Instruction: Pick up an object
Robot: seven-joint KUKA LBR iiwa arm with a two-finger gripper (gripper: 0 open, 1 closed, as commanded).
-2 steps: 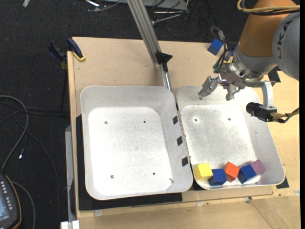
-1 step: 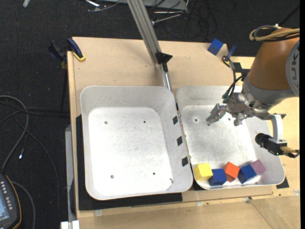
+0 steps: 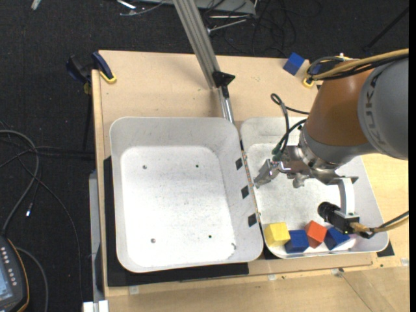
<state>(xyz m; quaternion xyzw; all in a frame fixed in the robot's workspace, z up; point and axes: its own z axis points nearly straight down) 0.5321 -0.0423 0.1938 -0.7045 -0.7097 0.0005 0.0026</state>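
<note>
Several small blocks lie along the near edge of the right bin (image 3: pixel 364 174): a yellow block (image 3: pixel 277 233), a blue block (image 3: pixel 298 240), an orange block (image 3: pixel 316 233) and another blue block (image 3: pixel 337 238). My gripper (image 3: pixel 281 177) hangs over the left middle of that bin, further back than the blocks and apart from them. It is open, with one metal finger (image 3: pixel 263 174) near the bin's left wall. Nothing sits between the fingers.
The left bin (image 3: pixel 123 142) sits beside the right one, sharing a raised rim. A blue block (image 3: pixel 294 62) rests on the bench at the back right. A metal pole (image 3: pixel 198 34) slants in from the back. A black-and-white fitting (image 3: pixel 338 216) hangs over the blocks.
</note>
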